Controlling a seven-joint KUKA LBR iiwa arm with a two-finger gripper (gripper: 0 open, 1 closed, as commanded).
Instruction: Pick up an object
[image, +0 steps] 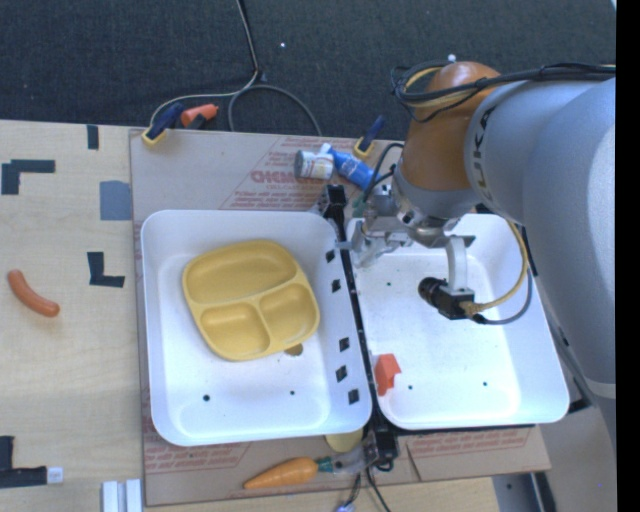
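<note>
A yellow divided plate (250, 297) lies in the left white bin (170, 400). A small orange block (387, 372) sits at the near left side of the right white bin (520, 400). My gripper (352, 228) hangs over the far end of the divider between the two bins, just past the plate's far right corner. Its tip is small and dark against the divider. The grey arm with its orange band (440, 140) covers the far part of the right bin. Nothing shows in the gripper.
A carrot (283, 472) lies on the board in front of the bins. An orange sausage (33, 293) rests on the table at far left. A blue and white tube (330, 163) lies behind the bins. Clamps (180, 118) sit at the board's far left corner.
</note>
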